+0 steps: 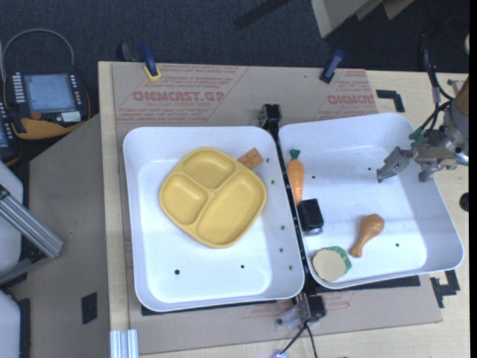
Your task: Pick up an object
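Observation:
My gripper (408, 170) hovers over the right side of the right bin (350, 136), its fingers spread open with nothing between them. A toy chicken drumstick (367, 233) lies below and left of it on the bin floor. An orange carrot (296, 177) with a green top lies along the bin's left wall. Just below the carrot sits a small black block (310, 215). A round beige slice with a green rim (331, 263) rests at the bin's front left corner.
The left bin (149, 222) holds a yellow divided plate (214, 196), with a small brown block (250, 158) at the plate's upper right edge. Blue clamps (151, 64) (332, 66) grip the back of the cardboard base.

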Robot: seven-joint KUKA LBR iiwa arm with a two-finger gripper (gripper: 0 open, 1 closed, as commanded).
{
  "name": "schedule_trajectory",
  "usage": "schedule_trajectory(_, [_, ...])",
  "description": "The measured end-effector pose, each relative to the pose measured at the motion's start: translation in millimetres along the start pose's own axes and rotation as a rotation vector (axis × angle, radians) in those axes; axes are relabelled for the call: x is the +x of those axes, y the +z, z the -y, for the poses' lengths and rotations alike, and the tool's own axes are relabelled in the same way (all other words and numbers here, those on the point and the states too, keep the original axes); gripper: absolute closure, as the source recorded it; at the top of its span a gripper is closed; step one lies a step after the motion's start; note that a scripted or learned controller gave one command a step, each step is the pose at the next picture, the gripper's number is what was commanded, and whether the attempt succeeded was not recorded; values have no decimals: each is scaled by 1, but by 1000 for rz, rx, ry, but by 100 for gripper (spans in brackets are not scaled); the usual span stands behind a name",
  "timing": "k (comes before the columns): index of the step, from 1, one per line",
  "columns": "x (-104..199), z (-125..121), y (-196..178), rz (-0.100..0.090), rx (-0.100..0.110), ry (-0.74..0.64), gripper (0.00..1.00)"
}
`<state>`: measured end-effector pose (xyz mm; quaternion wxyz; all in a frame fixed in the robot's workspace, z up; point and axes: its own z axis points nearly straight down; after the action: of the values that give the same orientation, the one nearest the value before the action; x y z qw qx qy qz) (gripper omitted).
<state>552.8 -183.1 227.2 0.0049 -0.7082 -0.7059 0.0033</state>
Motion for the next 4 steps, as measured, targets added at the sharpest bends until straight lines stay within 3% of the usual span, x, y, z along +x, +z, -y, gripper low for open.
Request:
schedule_trajectory(1, [0, -3, -6, 3, -12, -3, 0])
schedule_trajectory(3, [-15, 5, 99, 0, -4, -2, 0])
schedule_trajectory(4, [-17, 2, 137, 4, -15, -1, 0])
